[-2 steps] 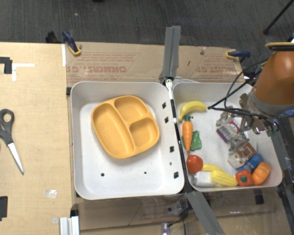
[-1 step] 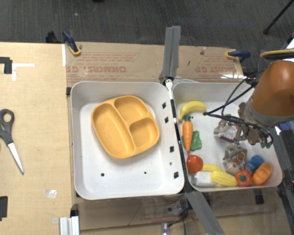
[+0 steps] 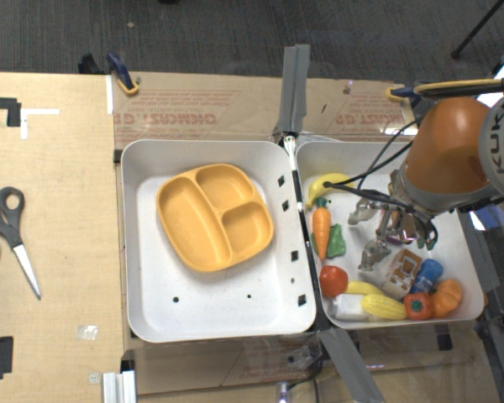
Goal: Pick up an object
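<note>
My gripper (image 3: 385, 235) hangs low over the middle of the right bin (image 3: 466, 233), below the orange wrist band. Around it lie toy foods: a yellow banana (image 3: 326, 185) at the bin's back left, a carrot (image 3: 321, 230) with a green piece (image 3: 336, 242) beside it, and a red tomato (image 3: 333, 280). A brown box (image 3: 403, 269) lies just right of and below the gripper, next to a blue item (image 3: 431, 271). Corn (image 3: 380, 306), a white item (image 3: 346, 307), a red pepper (image 3: 417, 306) and an orange fruit (image 3: 448, 295) line the front wall.
The left bin (image 3: 143, 250) holds a yellow divided plate (image 3: 214, 217). Scissors (image 3: 13, 225) lie on the wooden bench at the far left. A grey divider bar (image 3: 294, 91) runs between the bins at the back. Cables trail from the arm over the right bin.
</note>
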